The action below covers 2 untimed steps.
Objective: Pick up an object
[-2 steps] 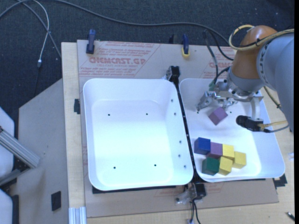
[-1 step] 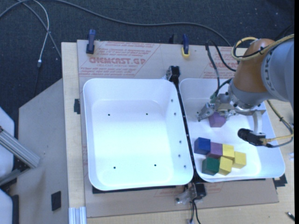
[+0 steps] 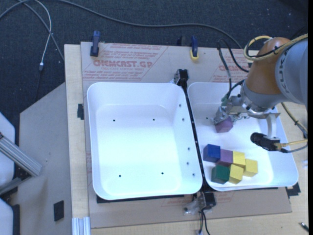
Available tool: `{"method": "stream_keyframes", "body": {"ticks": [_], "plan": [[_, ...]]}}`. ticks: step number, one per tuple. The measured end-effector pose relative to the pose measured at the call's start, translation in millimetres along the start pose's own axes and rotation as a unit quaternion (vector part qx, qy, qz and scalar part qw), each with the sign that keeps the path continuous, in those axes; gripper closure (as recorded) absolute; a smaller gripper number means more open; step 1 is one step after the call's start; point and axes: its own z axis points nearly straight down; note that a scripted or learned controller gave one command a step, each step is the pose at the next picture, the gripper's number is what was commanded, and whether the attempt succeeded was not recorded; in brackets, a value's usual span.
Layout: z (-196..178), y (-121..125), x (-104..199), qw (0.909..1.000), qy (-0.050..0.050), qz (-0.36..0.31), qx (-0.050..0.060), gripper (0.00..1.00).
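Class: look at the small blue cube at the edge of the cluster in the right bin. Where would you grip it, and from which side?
Grip the small blue cube from above, across its near and far faces. Its left face looks free too, but a purple cube touches its right face, so a left-right pinch seems blocked.

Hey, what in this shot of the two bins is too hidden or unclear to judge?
- Tool: in the camera view the wrist covers it, so its grip on the purple block is unclear.
- Green block: partly hidden by neighbouring blocks.
- Arm: cut off by the right edge.
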Motion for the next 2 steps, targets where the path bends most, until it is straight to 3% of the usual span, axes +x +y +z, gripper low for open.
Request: {"method": "stream_keyframes", "body": {"ticks": [1, 2], "plan": [[-94, -27, 102, 1.0000, 0.001, -0.005, -0.003, 1.00], [-89, -8, 112, 0.9997, 0.000, 0.025, 0.001, 1.00]]}}
